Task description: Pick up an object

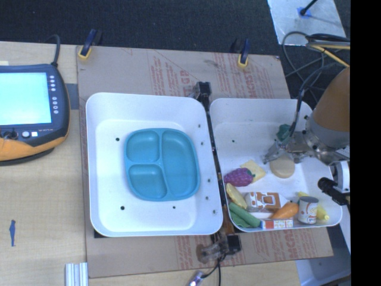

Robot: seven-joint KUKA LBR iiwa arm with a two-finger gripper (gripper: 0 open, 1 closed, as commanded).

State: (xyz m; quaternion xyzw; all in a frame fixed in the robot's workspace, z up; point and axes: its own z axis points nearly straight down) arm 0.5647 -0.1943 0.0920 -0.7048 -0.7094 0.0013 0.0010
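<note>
- The gripper (278, 151) hangs low in the right bin (238, 115), near its right side; its fingers look spread apart with nothing between them, but they are small and a little unclear.
- The nearest thing to take is the pale round piece (283, 168), just beside the gripper, toward the front of the bin; I judge it the target; it is apart from the other things, so there is room for the fingers on both sides.
- To do the step well, the gripper should centre over the round piece before it goes down; now it seems a little off to the back-left of it; a closing from here could only push the piece away.
- The fingers should go down close to the bin floor; the piece looks low and smooth, so a high grasp can slip.
- The other food lies along the front wall: grapes (239, 176), banana (236, 195), carrot (286, 210), can (308, 210); they are close together and harder to take alone.
- The left bin (107, 118) holds a blue tray (161, 164); it plays no part in this step.
</note>
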